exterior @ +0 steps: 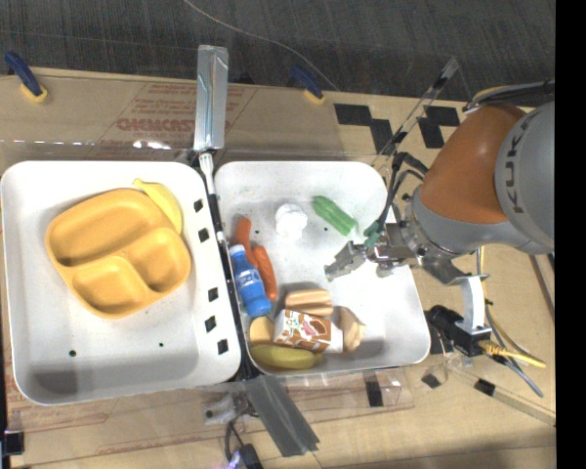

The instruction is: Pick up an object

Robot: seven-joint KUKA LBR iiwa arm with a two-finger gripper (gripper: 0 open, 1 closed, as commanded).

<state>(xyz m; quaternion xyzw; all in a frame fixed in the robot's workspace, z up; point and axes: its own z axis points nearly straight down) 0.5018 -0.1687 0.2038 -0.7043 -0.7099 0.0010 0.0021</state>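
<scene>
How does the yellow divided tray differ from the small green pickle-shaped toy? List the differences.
1. The yellow divided tray lies in the left bin; the small green pickle-shaped toy lies in the right bin.
2. The tray is far larger than the toy.
3. The tray is broad with compartments; the toy is slim and solid.
Both lie slantwise.

Place: a robotics lab or test cell, judged from the rig.
Bench: covered with taped-down cardboard held by blue clamps.
Bins: two shallow white bins set side by side, divided by a metal bar.
Machine: a grey and orange industrial arm is mounted at the right.
Wiring: loose cables are strung across the bench.
Contents: toy food items are gathered as test objects.
</scene>
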